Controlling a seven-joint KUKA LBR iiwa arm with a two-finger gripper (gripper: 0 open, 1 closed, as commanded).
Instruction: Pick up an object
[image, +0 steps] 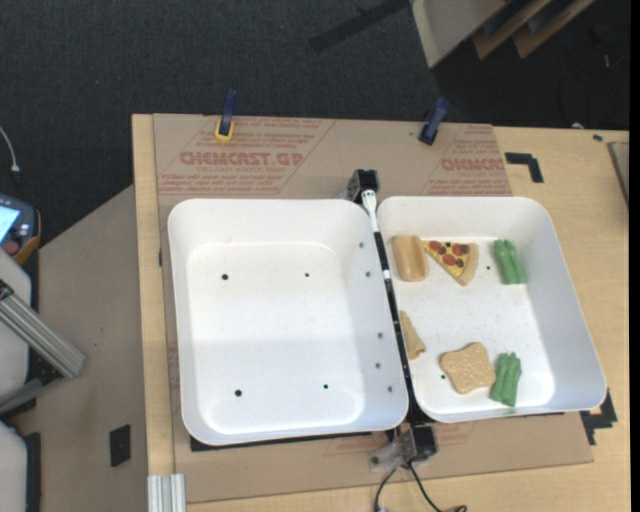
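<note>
Right bin: two green pieces, one pizza slice, toast (jaws' state: cannot tell).

Arm colours, shapes, markings: cannot tell here.

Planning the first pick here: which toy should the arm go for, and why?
Probably descend over the pizza slice in the right bin. It lies flat with bare white floor around it, apart from the bread roll and green piece, unlike the piece against the dividing wall.
</note>
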